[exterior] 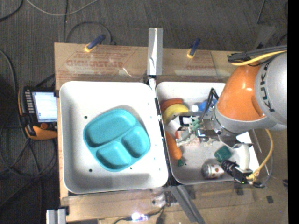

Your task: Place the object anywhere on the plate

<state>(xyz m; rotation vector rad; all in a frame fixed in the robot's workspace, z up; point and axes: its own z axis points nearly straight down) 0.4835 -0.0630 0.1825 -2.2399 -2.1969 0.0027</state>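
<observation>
Cardboard-topped table (107, 59) carries two bins. Plate (117, 138) lies untouched in the left bin. Gripper (190, 130) hovers right of the plate, over the carrot (173, 148); its state cannot be determined. Step: picking. Next: secure, lift, carry leftward.

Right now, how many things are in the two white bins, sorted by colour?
Turquoise: 1, the divided plate in the left bin
Orange: 2, a carrot and a round thing
Yellow: 1, a curved toy
Green: 1, a small block
Silver: 1, a can
Total: 6 that I can tell; more may hide under the pincer in the right bin.
</observation>
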